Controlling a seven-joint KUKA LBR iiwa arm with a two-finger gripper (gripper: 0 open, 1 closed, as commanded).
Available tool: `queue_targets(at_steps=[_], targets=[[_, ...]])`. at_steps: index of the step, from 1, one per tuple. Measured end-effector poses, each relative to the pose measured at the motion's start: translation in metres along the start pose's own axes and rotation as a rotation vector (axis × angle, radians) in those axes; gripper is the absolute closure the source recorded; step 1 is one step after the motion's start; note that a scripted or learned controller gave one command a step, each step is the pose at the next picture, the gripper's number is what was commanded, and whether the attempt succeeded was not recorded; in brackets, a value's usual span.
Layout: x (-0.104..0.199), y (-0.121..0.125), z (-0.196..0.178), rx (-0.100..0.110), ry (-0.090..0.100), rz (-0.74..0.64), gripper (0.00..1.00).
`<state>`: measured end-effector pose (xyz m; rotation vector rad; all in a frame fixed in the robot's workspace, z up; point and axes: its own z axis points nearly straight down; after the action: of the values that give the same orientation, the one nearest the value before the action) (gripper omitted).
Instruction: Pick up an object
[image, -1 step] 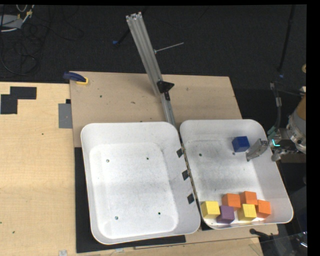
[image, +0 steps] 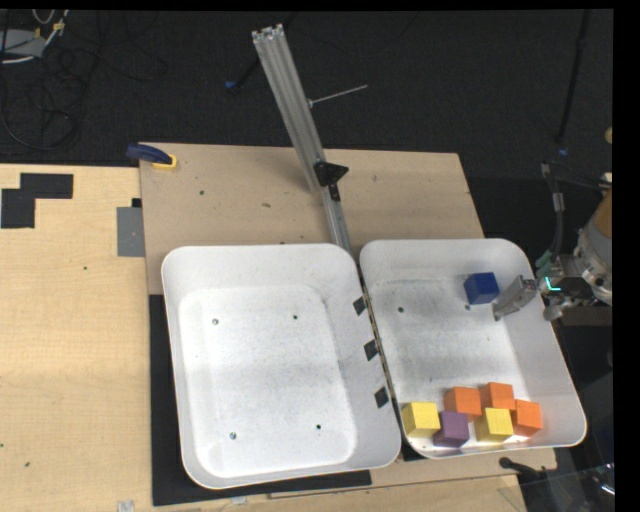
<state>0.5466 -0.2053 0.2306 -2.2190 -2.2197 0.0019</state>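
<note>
Gripper (image: 530, 296) at the right edge of the right bin (image: 440, 262), beside a blue block (image: 481, 288).

I see the claw spread, nothing between its fingers, with one grey finger (image: 514, 298) reaching over the bin's rim just right of the blue block, apart from it. Near the bin's front wall I count a cluster of touching blocks: yellow (image: 422, 416), purple (image: 455, 429), two orange (image: 463, 400), another yellow (image: 495, 424). The left bin (image: 200, 262) sits alongside.
</note>
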Motion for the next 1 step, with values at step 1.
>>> queue_targets(at_steps=[1], targets=[[0.0029,-0.0048,0.0446,0.005,0.001,0.001,0.00]])
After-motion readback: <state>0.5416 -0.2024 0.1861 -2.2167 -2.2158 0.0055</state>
